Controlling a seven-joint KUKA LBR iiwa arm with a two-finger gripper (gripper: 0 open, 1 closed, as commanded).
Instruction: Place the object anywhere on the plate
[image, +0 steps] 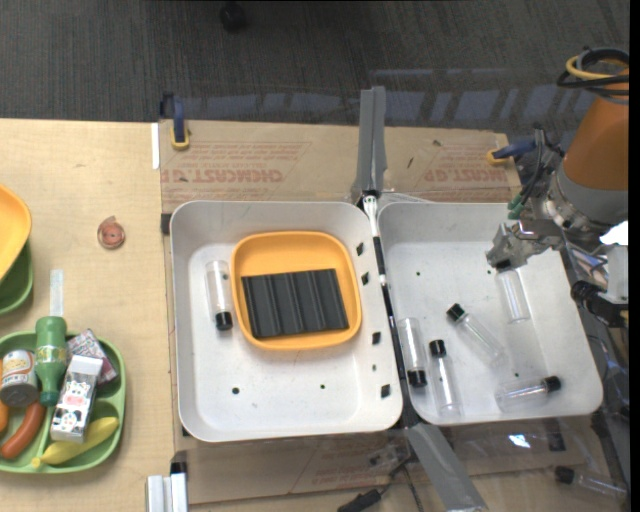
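Broadly, the left bin (200, 390) is carrying the orange plate (296, 252), which is lying in its upper middle with a dark ribbed slab (297, 303) covering most of its floor, so only the rim and a strip of orange are looking free. The right bin (560, 395) is holding the loose clear tubes, and the arm (598, 150) is reaching in over its upper right corner. The gripper (510, 252) is hanging at the bin's upper right; I cannot tell whether it is open or closed. The nearest tube (514, 297) is lying just below it, long axis running roughly top to bottom in the picture. Other tubes are lying lower and further left. The plate is sitting well to the gripper's left, across the divider, so any carry looks like a long leftward sweep.
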